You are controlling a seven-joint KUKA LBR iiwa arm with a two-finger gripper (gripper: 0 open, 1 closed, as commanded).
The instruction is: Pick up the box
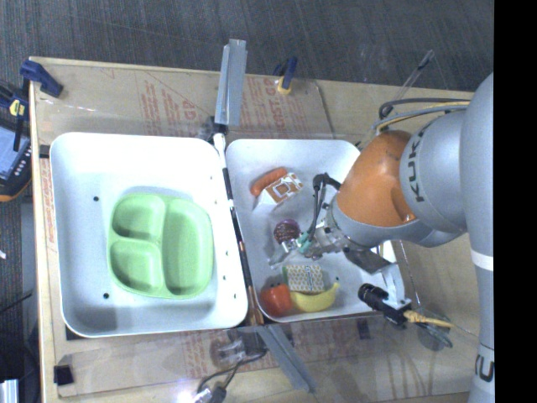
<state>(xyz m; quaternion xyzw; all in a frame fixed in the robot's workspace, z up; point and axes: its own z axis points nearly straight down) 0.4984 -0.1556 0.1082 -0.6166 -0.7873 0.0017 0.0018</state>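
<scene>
The box (286, 189) is a small white and brown carton lying in the upper part of the right bin (340, 154), right beside an orange sausage (268, 178). My gripper (302, 243) hangs low over the middle of that bin, below the box and apart from it, close to a dark purple round item (286, 230). The orange wrist band (377, 193) and the grey arm cover the right side of the bin.
In the front of the right bin lie a red tomato (275, 299), a yellow banana (317, 299) and a greenish patterned block (304, 276). The left bin (71, 225) holds a green divided tray (162, 243). A metal bar (230, 82) stands behind the bins.
</scene>
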